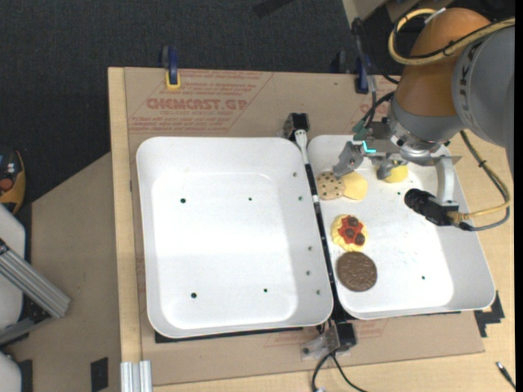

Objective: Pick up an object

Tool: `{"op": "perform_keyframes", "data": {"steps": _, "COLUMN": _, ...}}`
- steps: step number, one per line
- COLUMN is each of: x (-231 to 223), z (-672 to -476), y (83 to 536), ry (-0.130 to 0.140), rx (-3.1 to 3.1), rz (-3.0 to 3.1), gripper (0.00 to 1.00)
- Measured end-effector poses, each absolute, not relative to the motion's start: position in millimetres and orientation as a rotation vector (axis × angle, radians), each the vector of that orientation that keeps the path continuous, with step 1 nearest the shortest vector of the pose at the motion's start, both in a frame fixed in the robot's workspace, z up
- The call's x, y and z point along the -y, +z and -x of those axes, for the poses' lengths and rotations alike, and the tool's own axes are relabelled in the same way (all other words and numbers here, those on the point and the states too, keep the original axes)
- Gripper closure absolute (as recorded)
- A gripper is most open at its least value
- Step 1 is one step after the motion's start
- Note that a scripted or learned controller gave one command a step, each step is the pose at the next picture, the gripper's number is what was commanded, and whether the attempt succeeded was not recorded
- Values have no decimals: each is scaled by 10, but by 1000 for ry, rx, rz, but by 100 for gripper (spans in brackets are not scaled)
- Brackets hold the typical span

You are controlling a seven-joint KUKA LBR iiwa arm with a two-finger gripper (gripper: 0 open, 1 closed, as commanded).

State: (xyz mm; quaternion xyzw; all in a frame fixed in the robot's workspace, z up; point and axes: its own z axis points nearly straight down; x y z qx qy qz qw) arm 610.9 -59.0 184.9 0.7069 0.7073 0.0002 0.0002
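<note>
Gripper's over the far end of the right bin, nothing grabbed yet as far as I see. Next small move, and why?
Probably a short descent onto the pale yellow piece. The gripper hangs just above it and the chip cookie, nothing visibly between its fingers. The fruit tart and chocolate cookie lie nearer the camera, a longer shift away in the right bin.
</note>
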Motion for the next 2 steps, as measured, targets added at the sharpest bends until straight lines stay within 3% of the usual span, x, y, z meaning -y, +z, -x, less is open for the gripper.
{"op": "perform_keyframes", "data": {"steps": 1, "x": 944, "z": -5902, "y": 1022, "ry": -11, "rx": -2222, "rz": -2232, "gripper": 0}}
{"op": "perform_keyframes", "data": {"steps": 2, "x": 1077, "z": -6447, "y": 874, "ry": 0, "rx": -2226, "rz": -2218, "gripper": 0}}
